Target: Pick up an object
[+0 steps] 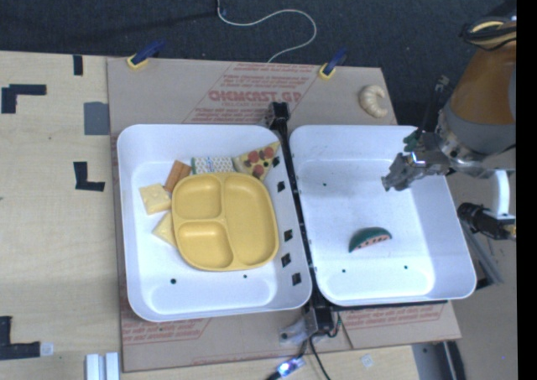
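Approach step. The pincer [401, 175] hangs over the right bin [445, 282] near its far right wall; whether it is apart or together cannot be told. The watermelon slice [370, 239] lies on the bin floor, apart from it. Next: move above the slice, descend.

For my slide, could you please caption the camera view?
Gripper poised above the right bin, with a watermelon slice toy lying below it.
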